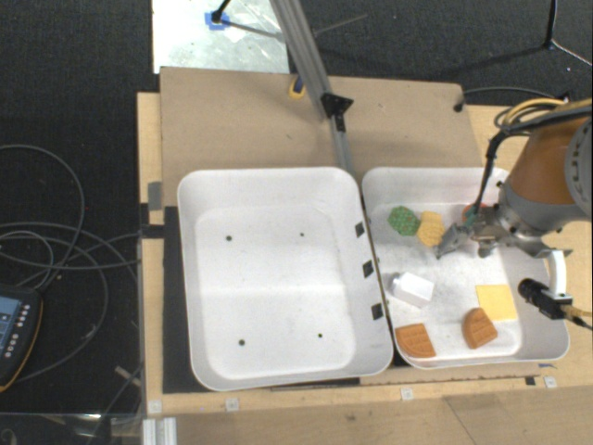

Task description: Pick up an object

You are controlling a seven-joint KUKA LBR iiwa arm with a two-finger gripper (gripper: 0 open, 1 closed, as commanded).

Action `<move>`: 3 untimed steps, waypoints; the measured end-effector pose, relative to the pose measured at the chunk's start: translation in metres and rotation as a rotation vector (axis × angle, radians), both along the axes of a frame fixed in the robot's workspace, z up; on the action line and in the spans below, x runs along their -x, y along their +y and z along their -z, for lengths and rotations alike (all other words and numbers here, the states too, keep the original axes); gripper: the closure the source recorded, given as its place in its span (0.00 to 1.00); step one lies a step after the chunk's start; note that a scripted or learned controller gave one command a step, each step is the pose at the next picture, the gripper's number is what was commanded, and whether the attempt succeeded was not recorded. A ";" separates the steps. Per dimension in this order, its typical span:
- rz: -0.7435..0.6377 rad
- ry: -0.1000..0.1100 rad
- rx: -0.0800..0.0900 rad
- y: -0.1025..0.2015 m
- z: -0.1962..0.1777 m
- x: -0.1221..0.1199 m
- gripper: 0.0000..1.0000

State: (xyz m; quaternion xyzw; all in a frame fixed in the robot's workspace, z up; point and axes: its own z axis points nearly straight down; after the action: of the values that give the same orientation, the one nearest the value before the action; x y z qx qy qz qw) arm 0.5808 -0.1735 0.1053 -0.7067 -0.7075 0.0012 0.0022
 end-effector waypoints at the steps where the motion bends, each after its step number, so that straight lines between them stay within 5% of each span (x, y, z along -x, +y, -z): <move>1: 0.000 -0.008 0.002 -0.001 -0.015 -0.003 1.00; 3: -0.004 -0.010 0.003 0.000 -0.108 -0.008 1.00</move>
State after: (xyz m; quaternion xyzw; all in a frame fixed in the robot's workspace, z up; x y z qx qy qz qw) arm 0.5888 -0.1735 0.2131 -0.7053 -0.7089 -0.0012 -0.0023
